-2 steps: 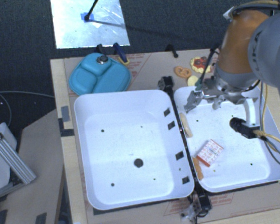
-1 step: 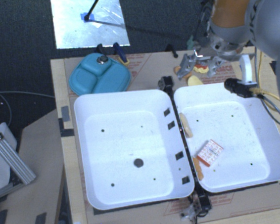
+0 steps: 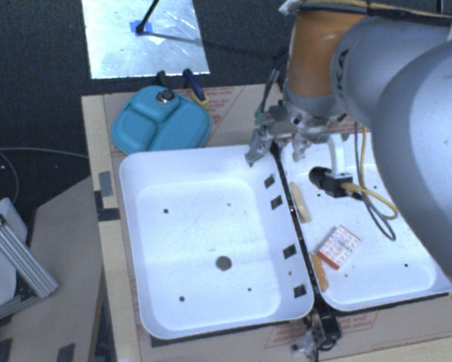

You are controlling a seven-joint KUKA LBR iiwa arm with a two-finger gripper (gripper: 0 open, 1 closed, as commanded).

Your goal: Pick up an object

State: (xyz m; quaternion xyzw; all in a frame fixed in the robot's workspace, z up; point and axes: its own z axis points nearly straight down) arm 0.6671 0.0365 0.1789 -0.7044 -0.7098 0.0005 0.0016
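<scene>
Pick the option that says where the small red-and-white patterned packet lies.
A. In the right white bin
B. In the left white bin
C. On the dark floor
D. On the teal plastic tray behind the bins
A: the small red-and-white patterned packet lies flat on the floor of the right white bin, near the divider between the bins.

A small red-and-white packet (image 3: 339, 246) lies flat and askew in the right bin (image 3: 397, 279). Near the bin's left wall lie a pale stick (image 3: 300, 201) and, nearer the front, an orange one (image 3: 319, 272).
</scene>
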